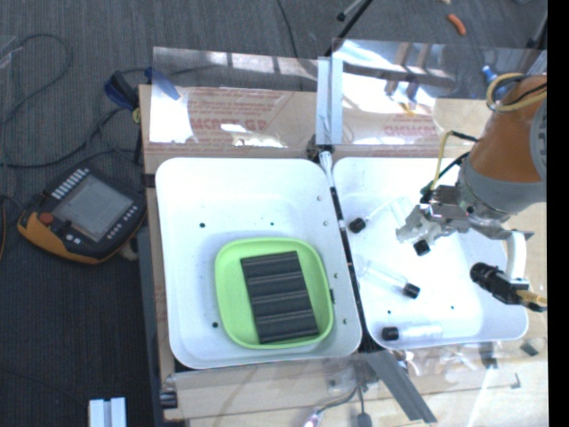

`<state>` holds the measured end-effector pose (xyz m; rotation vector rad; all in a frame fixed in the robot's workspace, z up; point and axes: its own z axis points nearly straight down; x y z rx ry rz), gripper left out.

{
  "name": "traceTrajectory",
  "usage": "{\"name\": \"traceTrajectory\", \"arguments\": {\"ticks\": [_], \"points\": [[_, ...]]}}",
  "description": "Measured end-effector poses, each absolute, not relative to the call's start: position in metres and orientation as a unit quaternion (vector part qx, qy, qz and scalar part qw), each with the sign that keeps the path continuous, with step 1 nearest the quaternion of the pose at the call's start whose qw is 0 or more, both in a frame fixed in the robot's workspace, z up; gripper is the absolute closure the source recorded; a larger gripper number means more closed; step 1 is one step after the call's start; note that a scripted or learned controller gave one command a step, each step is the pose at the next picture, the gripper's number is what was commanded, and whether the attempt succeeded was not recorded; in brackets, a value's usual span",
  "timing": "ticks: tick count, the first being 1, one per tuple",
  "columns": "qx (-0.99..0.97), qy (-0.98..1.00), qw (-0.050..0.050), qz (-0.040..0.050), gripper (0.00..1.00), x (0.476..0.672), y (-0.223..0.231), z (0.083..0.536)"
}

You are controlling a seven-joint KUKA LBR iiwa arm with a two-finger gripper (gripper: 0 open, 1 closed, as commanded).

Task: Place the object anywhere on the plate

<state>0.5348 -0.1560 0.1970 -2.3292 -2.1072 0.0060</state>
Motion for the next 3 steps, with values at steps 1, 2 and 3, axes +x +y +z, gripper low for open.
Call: {"name": "traceTrajectory", "arguments": {"ticks": [1, 2, 3], "points": [[-0.704, -0.710, 0.001, 0.0015, 1.00, 0.535, -0.086, 0.182], [-0.704, -0.710, 0.001, 0.0012, 0.00, 0.535, -0.087, 0.183], [-0.711, -0.703, 0.000, 0.0010, 0.00, 0.538, -0.083, 0.259]]}}
